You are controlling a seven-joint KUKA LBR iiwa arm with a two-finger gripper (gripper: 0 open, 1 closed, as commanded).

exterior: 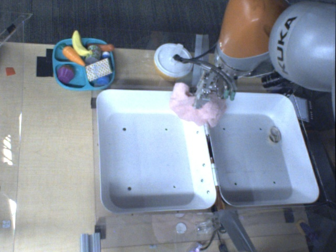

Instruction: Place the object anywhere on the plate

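Note:
A soft pink lump (193,108), like cloth or plush, hangs over the back rims where the two white bins meet. My gripper (206,94) comes down from the right onto its upper right part, and its fingers are shut on the pink stuff. A blue divided plate (59,62) sits on the bench at the back left, holding a toy banana (79,43), a carrot (73,55) and other small toys. A round white dish with a yellow rim (169,62) stands just behind the bins, to the left of the gripper.
The left bin (152,156) and right bin (257,161) lie side by side. A small grey-brown item (275,135) rests in the right bin near its right wall. The arm's orange band (247,22) and grey body fill the upper right.

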